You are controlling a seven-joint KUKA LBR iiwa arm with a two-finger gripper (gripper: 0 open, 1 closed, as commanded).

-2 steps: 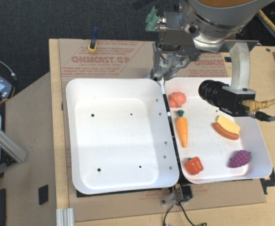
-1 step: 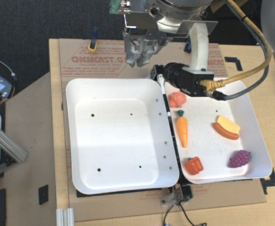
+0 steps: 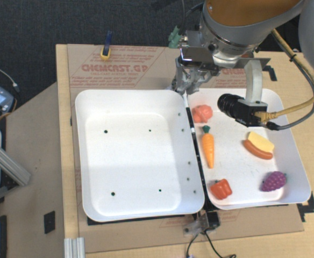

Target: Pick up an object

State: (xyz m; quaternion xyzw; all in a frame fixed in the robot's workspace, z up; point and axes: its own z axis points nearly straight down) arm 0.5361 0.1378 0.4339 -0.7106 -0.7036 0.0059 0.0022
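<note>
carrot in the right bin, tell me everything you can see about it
The carrot is a small toy, smooth and glossy like plastic, with an orange tapered body and a short green leafy top. It lies flat on the floor of the right bin, close to that bin's left wall, green top toward the far side, tip toward the near side. A pink lumpy item sits just beyond its top, a red item beyond its tip; neither clearly touches it. The tool hangs at the bin's far corner, away from it.
</note>
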